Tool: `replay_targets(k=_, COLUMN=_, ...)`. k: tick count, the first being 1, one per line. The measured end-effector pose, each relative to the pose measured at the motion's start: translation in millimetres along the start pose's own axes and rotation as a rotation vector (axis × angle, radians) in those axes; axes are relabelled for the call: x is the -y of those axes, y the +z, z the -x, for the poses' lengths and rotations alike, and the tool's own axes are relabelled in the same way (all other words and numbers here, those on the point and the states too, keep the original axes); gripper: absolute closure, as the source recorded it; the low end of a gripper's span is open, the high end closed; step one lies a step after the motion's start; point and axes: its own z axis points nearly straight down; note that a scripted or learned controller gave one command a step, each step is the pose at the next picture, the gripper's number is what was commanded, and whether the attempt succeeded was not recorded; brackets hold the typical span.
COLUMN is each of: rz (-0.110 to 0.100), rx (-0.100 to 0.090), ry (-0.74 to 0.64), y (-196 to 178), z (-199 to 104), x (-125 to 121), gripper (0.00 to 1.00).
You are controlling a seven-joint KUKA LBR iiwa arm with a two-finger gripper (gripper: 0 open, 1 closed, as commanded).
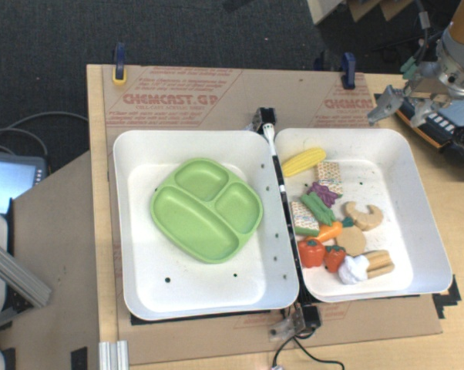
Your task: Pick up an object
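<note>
The right bin point(417, 206) holds a pile of toy food. It includes a yellow corn cob point(304, 161), a checkered cracker point(329, 176), purple grapes point(324, 193), green beans point(317, 205), an orange carrot point(329, 232), a red pepper point(311, 252), a bitten tan cookie point(364, 216) and a bread roll point(379, 263). My gripper point(394, 112) hangs high at the upper right, beyond the right bin's far corner and well apart from the food. Its fingers look open with nothing between them.
A green divided plate point(207, 209) lies in the left bin point(132, 230). Blue clamps point(348, 69) hold the brown board at its far edge. A cable and black bracket point(266, 119) sit between the bins at the back.
</note>
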Motion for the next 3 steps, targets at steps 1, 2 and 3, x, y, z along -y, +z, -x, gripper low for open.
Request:
replay_targets(k=1, rz=-0.012, rx=-0.004, ry=-0.003, y=137.7, z=-35.8, x=-14.0, gripper=0.0)
replay_targets(k=2, rz=-0.009, rx=-0.003, ry=0.002, y=195.6, z=-46.7, x=39.6, gripper=0.0)
replay_targets(k=3, rz=0.003, rx=0.001, ry=0.002, y=181.0, z=-45.6, x=35.5, gripper=1.0)
